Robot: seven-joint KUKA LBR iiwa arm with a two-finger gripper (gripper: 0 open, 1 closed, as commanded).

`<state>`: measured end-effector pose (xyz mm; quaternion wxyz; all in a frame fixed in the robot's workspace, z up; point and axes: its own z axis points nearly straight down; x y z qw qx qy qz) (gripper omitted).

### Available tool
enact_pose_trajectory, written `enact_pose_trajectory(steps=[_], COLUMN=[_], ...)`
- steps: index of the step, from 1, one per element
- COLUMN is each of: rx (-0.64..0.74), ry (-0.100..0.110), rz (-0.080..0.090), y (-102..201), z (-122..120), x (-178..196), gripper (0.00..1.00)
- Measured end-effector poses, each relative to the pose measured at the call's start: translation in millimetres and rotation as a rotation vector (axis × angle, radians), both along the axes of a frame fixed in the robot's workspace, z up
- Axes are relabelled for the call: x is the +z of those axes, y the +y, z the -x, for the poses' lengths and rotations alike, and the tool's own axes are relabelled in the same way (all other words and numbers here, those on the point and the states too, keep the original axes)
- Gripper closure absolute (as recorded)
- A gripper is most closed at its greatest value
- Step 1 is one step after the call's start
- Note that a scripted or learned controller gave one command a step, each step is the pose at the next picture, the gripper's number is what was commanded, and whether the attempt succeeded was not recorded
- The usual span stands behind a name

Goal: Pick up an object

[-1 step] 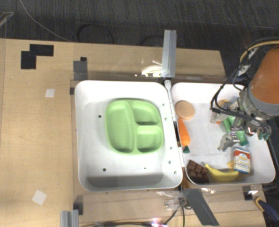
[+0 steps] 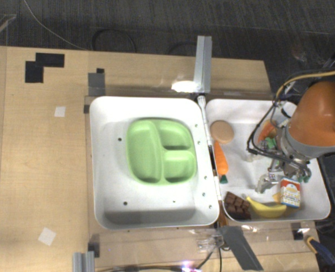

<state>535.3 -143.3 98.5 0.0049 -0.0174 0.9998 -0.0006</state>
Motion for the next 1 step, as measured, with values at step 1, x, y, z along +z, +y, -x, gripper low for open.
enact_pose_trajectory(steps=[1], rx=[0.108], ry=[-0.002], rz=[0.003], y=[-63.4], z=[-71.4], x=[-10.6], gripper=[0.00])
